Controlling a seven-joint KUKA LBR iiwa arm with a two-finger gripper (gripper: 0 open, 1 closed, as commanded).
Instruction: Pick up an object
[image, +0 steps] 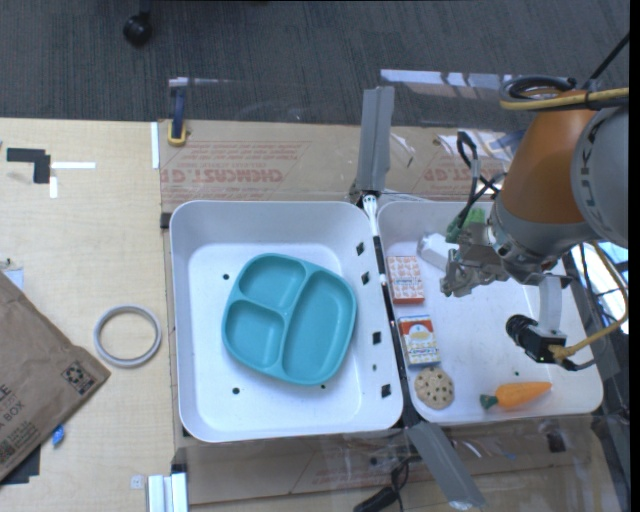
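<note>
Claw beside box

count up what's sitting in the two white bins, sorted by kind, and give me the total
Divided plate, left bin: 1
Small boxes, right bin: 2
Cookie: 1
Carrot: 1
Total: 5
</note>
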